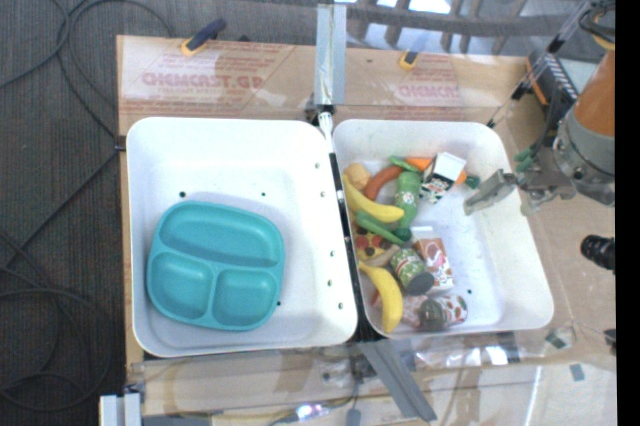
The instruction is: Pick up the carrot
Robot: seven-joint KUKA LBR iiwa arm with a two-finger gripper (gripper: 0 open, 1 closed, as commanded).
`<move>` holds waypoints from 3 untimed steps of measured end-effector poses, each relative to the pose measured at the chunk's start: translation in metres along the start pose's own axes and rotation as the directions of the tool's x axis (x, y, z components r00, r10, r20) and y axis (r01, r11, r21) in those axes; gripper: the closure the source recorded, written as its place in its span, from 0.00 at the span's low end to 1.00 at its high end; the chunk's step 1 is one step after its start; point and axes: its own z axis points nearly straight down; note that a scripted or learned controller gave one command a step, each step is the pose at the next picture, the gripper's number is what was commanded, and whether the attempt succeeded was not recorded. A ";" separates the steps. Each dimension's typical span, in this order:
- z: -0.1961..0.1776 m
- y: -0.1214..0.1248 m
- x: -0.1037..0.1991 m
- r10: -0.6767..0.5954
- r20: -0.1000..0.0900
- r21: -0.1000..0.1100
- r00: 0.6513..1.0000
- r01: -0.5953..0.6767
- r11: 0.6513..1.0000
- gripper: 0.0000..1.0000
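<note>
The carrot (423,162) is a short orange piece with a green top, lying at the back of the right bin (520,259). A white carton (444,176) partly covers its right end. My gripper (487,193) hangs over the right side of that bin, right of the carton and a little in front of the carrot, apart from both. The grey arm with its orange band comes in from the right edge.
Toy food fills the right bin's left half: two bananas (376,206) (388,296), a red sausage-like piece (380,180), a green vegetable (408,189), cans (408,266) and a packet (433,259). A teal divided plate (215,264) lies in the left bin (230,149).
</note>
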 end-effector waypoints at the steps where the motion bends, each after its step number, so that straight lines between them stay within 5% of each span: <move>1: 0.099 0.082 -0.018 0.073 0.002 0.000 0.997 -0.073 0.997 0.00; 2: 0.114 0.085 -0.035 -0.156 0.003 -0.001 0.988 0.156 0.988 0.00; 3: 0.143 0.122 -0.040 -0.119 -0.006 0.008 0.993 0.119 0.993 0.00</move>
